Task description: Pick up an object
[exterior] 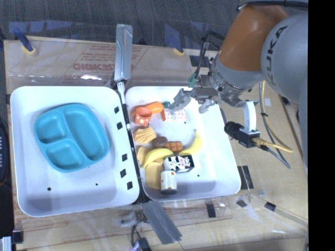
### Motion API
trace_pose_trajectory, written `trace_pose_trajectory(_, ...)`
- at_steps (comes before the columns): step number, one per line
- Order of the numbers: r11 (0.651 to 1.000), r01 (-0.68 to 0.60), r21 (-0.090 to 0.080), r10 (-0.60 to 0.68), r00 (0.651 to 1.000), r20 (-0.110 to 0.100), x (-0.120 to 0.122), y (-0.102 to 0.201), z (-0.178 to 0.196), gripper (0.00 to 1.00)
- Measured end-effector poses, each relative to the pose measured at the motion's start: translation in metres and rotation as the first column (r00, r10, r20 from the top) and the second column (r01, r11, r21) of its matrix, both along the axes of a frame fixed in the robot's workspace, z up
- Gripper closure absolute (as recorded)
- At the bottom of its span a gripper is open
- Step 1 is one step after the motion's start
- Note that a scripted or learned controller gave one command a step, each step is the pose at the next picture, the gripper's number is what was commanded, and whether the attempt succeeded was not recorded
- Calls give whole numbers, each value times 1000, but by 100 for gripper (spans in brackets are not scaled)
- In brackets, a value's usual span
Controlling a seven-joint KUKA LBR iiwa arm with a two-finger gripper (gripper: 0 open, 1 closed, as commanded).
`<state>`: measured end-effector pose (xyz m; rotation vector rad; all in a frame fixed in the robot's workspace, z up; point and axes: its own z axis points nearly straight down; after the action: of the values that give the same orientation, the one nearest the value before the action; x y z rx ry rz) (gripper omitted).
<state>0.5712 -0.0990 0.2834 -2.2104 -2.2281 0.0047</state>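
Observation:
The right bin [220,156] holds a pile of small objects along its left side. Among them are an orange and red toy [146,112], a tan ridged piece [145,135], a banana [180,149], a black-and-white box [179,163] and a small can [168,181]. A small white and pink packet [177,115] lies near the bin's back. My gripper [191,103] hangs over the back of this bin, just above and right of the packet. Its two fingers stand apart, open, with nothing between them.
The left bin [31,192] holds a blue divided plate [70,135]. A grey strip [123,51] rises where the two bins meet. The arm's cables and a black fitting [241,135] hang over the right bin's right rim.

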Motion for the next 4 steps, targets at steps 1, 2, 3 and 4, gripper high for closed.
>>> trace_pose_trajectory(1,1000,0,0,0,1000,0,0,0,0,0)
trace_pose_trajectory(2,999,-45,2,45,999,-12,-32,-108,-140,0)
trace_pose_trajectory(3,1000,-27,-1,27,1000,9,-29,-110,-187,0)
trace_pose_trajectory(4,999,-52,-1,52,999,9,-44,-113,-122,0)
